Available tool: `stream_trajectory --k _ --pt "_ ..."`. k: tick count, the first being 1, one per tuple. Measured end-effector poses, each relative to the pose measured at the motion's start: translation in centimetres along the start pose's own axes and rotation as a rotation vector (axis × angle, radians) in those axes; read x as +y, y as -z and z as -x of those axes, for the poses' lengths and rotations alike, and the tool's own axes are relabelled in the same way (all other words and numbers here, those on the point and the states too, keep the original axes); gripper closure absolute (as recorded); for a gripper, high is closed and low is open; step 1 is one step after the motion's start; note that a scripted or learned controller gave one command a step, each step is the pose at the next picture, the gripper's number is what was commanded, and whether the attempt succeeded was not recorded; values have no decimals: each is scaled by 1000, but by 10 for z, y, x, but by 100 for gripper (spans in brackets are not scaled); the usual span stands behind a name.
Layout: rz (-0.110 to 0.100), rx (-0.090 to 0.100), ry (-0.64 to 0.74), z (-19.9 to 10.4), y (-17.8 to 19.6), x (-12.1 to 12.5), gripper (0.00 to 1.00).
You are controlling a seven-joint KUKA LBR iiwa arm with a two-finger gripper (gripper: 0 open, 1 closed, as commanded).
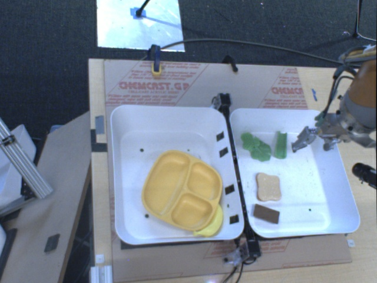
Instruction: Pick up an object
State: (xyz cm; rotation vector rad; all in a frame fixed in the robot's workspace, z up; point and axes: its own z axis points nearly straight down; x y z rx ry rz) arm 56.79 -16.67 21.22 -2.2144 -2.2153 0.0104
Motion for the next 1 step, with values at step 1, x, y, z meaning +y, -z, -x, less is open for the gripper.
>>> stream_trajectory --k 1 --pt "12 -2 3 -1 8 3 0"
